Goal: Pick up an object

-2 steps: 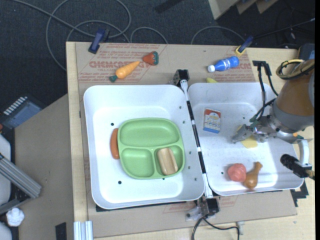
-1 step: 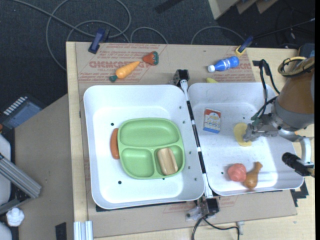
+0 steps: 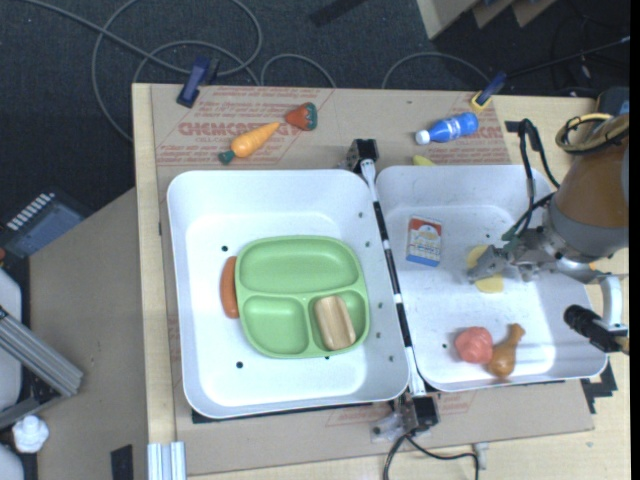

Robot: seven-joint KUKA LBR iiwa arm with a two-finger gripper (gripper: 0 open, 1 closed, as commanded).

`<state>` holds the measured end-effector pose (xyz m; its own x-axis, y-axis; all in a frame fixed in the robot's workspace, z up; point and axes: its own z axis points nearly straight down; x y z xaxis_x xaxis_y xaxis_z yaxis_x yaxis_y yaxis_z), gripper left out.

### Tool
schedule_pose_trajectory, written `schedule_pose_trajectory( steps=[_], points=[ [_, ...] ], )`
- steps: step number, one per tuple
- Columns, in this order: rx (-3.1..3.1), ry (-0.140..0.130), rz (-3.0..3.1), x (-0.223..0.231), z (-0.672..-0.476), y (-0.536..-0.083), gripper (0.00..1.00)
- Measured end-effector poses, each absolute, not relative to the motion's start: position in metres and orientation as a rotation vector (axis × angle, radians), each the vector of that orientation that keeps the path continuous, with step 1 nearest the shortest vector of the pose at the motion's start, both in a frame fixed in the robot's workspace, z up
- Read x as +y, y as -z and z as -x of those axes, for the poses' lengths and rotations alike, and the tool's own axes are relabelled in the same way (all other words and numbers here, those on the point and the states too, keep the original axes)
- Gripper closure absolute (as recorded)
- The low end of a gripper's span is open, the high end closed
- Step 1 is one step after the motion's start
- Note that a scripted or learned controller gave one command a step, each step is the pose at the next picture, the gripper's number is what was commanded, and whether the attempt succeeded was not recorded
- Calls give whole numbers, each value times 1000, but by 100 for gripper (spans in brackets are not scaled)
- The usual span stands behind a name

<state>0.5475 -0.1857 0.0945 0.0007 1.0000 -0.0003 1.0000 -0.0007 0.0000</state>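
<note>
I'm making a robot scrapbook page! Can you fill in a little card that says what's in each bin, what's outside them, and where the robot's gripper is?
Left bin: green divided plate holding a bread roll; orange-red hot dog beside the plate
Right bin: small carton, yellow piece, pink ball, drumstick
Outside bins: toy carrot, strawberry, blue bottle
Gripper: over right bin, near the yellow piece
</note>
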Motion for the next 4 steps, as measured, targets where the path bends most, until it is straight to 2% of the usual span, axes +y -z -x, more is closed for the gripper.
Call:
schedule_pose_trajectory(
  steps=[1, 2, 3, 4],
  points=[
    [2223, -2, -2220, -127, -558, -85, 0],
    [2219, 0, -2220, -152, -558, -85, 0],
    [2218, 0, -2219, -201, -568, -127, 0],
    [2223, 0, -2221, -158, -565, -84, 0]
  ],
)
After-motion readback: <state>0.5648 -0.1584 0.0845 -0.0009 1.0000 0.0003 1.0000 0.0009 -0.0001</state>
